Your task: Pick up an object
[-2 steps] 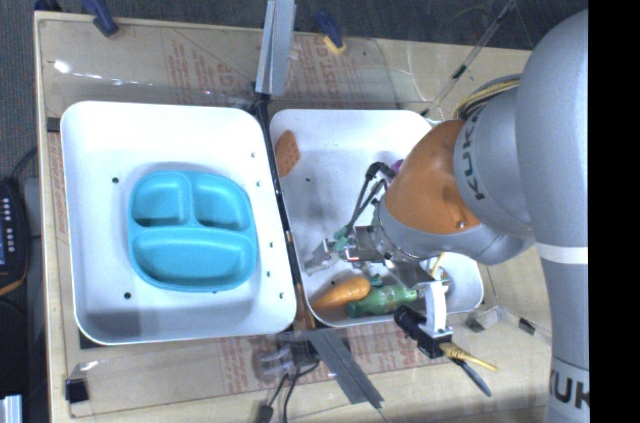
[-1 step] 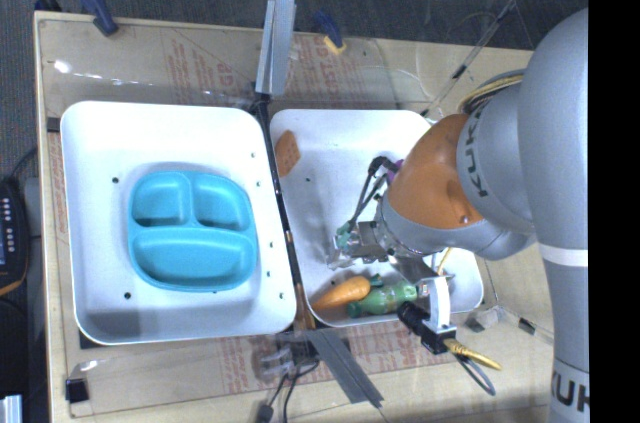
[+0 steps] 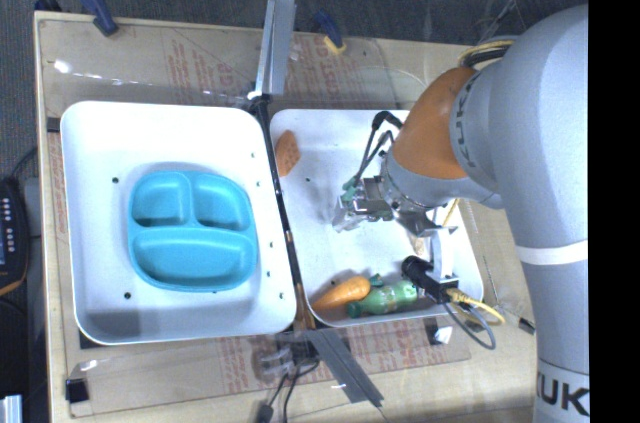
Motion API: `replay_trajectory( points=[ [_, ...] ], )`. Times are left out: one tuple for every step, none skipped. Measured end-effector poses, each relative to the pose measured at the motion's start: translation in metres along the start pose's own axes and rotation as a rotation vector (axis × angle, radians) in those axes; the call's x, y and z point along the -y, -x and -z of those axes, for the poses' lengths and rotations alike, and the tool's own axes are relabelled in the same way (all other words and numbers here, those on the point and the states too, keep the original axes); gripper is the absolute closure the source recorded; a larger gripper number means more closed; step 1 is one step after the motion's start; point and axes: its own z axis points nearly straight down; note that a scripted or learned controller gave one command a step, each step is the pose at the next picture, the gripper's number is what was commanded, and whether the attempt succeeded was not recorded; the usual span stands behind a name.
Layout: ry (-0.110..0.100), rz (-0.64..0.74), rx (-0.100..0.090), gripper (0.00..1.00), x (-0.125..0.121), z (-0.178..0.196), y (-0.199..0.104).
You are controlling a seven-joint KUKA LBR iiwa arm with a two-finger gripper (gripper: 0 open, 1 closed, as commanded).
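While the arm [image 3: 520,121] hangs over the right bin [image 3: 310,126], whether its fingers are released or clenched I cannot tell. The carrot [image 3: 340,292] lies against the near wall, touching a green bottle [image 3: 395,298]; descend centred, clear of that wall.

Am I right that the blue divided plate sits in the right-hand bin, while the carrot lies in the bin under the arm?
Not quite: the camera view shows the blue divided plate in the left bin, not the right-hand one. The carrot does lie in the right bin, under the arm.
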Motion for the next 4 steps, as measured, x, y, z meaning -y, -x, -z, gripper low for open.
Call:
replay_trajectory(
  points=[
    [0.0,0.001,0.0,0.0,0.0,0.0,0.0],
    [0.003,0.0,0.0,0.0,0.061,-0.018,0.039],
    [0.005,0.006,0.0,1.0,0.06,-0.007,0.038],
    [0.005,0.006,0.0,0.0,0.06,-0.007,0.038]
  ],
)
